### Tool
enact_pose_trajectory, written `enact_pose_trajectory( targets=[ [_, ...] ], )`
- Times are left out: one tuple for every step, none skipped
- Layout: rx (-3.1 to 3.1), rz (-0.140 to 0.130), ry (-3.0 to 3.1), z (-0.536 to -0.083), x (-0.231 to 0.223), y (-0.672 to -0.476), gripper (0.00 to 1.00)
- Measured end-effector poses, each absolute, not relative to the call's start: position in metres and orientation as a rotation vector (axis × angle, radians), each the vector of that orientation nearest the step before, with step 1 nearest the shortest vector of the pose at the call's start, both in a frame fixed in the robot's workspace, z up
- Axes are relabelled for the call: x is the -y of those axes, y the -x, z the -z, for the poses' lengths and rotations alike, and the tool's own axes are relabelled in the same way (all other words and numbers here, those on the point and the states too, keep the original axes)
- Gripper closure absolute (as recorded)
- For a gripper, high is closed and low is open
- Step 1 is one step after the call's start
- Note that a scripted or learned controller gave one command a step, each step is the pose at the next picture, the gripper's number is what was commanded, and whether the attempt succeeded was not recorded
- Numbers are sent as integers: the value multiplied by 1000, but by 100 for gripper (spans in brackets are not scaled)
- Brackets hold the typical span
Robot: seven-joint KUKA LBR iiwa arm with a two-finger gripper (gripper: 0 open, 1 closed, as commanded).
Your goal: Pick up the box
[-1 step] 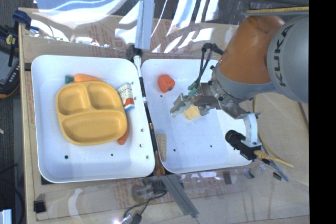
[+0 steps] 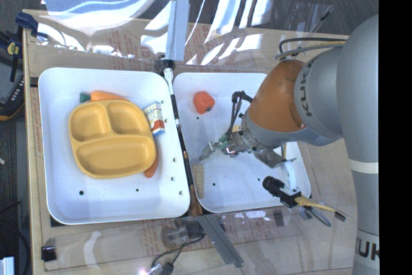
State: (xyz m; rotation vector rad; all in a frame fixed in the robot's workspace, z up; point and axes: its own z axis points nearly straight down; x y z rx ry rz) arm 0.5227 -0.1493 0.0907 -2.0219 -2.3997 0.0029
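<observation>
The box (image 2: pixel 154 118) is a small white carton with red and blue print. It lies in the left bin (image 2: pixel 58 190), against the right edge of a yellow divided plate (image 2: pixel 111 138). My gripper (image 2: pixel 214 149) hangs low over the left half of the right bin (image 2: pixel 244 199), to the right of the box and across the wall between the bins. Nothing shows in the gripper.
A red-orange lump (image 2: pixel 203 102) lies at the back of the right bin, just behind the gripper. An orange carrot-like piece (image 2: pixel 103 96) pokes out behind the yellow plate, and another orange bit (image 2: pixel 151 170) shows at its front right corner. The arm's bulk covers the right bin's right side.
</observation>
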Motion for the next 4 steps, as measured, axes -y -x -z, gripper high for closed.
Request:
enact_pose_trajectory(
  targets=[
    [2539, -1, 1849, -165, 196, -555, 0],
    [2296, -6, 2137, -109, 132, -562, 0],
    [2255, -1, 2184, -91, 185, -621, 0],
    [2251, -4, 2186, -91, 123, -586, 0]
  ],
)
